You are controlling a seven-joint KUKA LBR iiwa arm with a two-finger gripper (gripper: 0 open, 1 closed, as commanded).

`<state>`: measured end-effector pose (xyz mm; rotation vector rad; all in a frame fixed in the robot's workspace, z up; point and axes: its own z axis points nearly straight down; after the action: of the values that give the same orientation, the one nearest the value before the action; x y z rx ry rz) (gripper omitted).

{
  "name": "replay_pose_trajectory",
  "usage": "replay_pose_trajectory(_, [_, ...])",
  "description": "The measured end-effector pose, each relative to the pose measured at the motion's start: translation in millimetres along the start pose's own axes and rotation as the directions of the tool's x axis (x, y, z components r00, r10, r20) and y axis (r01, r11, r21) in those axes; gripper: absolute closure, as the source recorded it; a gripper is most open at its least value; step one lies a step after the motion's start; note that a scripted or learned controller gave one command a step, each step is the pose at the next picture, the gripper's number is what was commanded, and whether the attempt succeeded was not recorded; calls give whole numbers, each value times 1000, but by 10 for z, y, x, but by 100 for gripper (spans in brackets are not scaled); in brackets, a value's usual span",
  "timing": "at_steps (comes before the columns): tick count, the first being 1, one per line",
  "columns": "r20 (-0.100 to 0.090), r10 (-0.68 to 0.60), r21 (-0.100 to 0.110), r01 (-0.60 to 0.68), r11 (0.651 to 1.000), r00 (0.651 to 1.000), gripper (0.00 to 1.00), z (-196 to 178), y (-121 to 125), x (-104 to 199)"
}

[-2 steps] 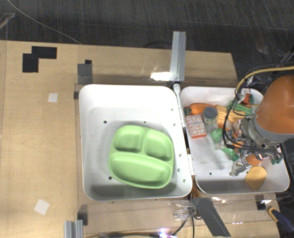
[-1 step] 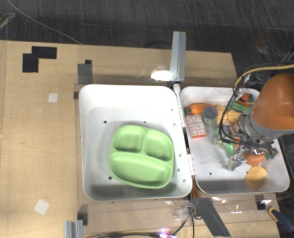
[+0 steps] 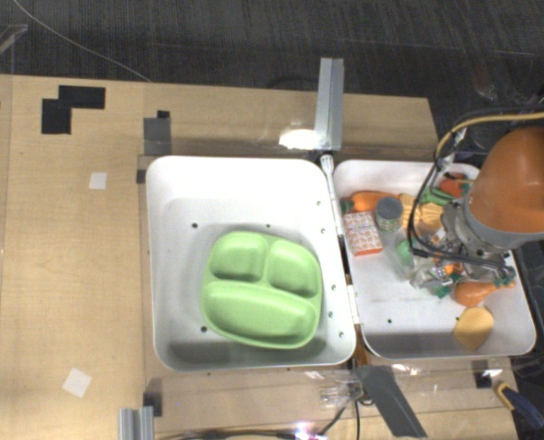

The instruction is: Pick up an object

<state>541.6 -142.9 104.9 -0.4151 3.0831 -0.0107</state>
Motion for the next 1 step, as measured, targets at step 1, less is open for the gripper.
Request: replay_pose_trajectory(1, [-11,30,-7,-30,1000,999,100,-940,534,-444])
